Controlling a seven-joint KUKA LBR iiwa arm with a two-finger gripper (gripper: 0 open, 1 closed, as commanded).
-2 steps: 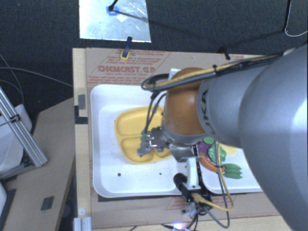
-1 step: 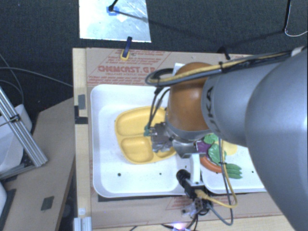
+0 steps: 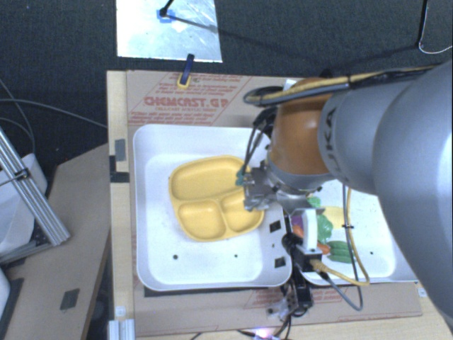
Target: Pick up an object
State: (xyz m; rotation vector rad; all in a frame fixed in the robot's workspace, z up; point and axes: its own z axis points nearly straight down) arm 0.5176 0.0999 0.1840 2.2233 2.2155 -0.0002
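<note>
From my feed the arm [image 3: 368,129] covers most of the right side, grey w/ the orange band [image 3: 301,140] above the wrist, so the right bin [image 3: 386,264] is mostly hidden; I only get a strip of its floor and lower rim. The gripper [image 3: 253,193] sits at the right edge of the yellow divided tray [image 3: 210,198], which lies in the left bin [image 3: 152,211], approx. centre, tilted a bit. Can't tell the claw's state: the wrist body blocks it. Can't confirm contact w/ the tray either. In the right bin I make out green pieces [image 3: 327,227] plus sth purple and orange beside them, partly behind cables [image 3: 340,271]; too small to ID. Cardboard [image 3: 187,98] under the bins, its lettering partly cut off.
</note>
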